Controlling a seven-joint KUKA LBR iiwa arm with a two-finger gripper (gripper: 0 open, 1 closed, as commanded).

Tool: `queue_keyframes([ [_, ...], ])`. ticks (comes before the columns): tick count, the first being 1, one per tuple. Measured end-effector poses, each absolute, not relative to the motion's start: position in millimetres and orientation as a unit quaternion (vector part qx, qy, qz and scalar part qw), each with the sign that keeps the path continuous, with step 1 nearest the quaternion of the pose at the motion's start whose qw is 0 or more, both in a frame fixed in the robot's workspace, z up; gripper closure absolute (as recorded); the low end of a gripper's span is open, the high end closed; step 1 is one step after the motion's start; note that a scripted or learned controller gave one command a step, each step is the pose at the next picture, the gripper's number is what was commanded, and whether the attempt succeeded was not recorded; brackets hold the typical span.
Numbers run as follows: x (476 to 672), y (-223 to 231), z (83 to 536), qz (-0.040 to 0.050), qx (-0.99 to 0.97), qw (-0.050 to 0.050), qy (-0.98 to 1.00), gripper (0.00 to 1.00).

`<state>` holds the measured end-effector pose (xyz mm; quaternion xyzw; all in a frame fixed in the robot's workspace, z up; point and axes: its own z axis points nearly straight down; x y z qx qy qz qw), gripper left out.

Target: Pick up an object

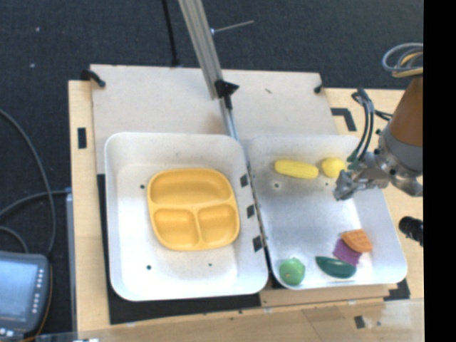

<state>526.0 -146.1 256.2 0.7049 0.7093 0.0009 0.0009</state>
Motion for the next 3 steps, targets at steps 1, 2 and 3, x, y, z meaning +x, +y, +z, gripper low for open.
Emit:
queue_keyframes([
  [1,535.0,-85,260,0.0017,0.704,0.001,0.710,1.00],
  [2,543.5,-23,262,0.0014,0.704,0.000,0.710,1.00],
  [3,548.4,32,248,-0.0001,0.704,-0.001,0.710,1.00],
])
